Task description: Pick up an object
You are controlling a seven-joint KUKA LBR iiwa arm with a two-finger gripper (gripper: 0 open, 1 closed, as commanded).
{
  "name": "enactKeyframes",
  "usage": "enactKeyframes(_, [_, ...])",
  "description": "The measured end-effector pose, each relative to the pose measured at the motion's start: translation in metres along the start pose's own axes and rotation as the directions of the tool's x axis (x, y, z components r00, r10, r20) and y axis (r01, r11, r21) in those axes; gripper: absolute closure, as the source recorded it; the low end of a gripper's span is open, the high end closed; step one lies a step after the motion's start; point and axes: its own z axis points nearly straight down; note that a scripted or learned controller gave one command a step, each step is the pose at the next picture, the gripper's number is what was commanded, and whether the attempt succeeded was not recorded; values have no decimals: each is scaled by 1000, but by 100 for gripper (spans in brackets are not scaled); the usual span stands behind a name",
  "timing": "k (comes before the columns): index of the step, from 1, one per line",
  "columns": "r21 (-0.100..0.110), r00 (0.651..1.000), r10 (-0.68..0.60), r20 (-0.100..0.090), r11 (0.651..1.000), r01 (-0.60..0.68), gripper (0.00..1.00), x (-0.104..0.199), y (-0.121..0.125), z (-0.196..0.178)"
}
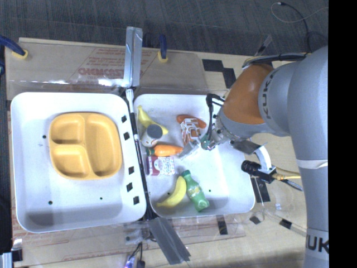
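Observation:
My gripper (207, 144) hangs low inside the right bin (234, 175), at its middle. Just left of it lies a red-and-white snack packet (191, 126), and a pale crumpled wrapper (188, 151) sits right at its tip. Further left are an orange carrot (167, 149), a grey-capped round thing (154, 131) and a small yellow banana piece (143, 117). A pink-and-red pouch (159, 164), a yellow banana (176, 192) and a green bottle (196, 191) lie toward the bin's near side. Nothing visibly sits in the gripper.
The left bin (33, 188) holds a yellow divided plate (86, 144). The grey arm with its orange band (251, 96) covers the right bin's far right corner. A metal clamp bar (133, 54) stands at the divider's far end.

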Motion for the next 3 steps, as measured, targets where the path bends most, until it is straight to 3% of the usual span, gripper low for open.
enactKeyframes(1, [15,949,-314,-10,949,314,0,-19,72,-1])
enactKeyframes(2, [3,947,-321,2,947,321,100,-18,77,-12])
enactKeyframes(3, [0,995,-104,0,995,104,100,21,46,-112])
